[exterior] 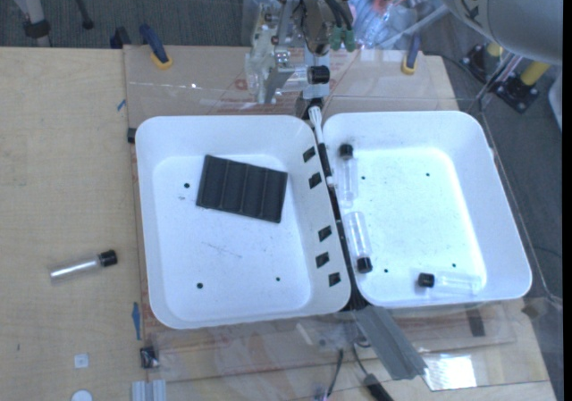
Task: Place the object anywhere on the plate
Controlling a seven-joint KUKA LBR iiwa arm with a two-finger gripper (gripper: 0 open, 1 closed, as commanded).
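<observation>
Nearest the camera, a stray vial (82, 264) with a black cap lay on the bare wooden table (54, 167), well outside the bins, so probably not in play. Next back, the left bin (147, 238) held the dark ribbed plate (241, 188), lying flat and slightly askew, which I took as the drop target. The right bin (509, 238) held the candidates: one clear vial (450, 281) near the front edge, another (357, 238) tucked against the divider wall, and a third (344, 169) further back along that same wall. Those two hugging the wall looked awkward to grab, since there was little room on that side; the front one seemed the easier pick, just my guess.

Farthest back, the tool (290, 55) hung beyond the bins' far edge, over the clear sheet (197, 78) clipped there. Too much cabling and clutter around it to say whether it was spread or closed, and I couldn't make out anything in it. So the job looked unstarted, nothing on the plate yet.
</observation>
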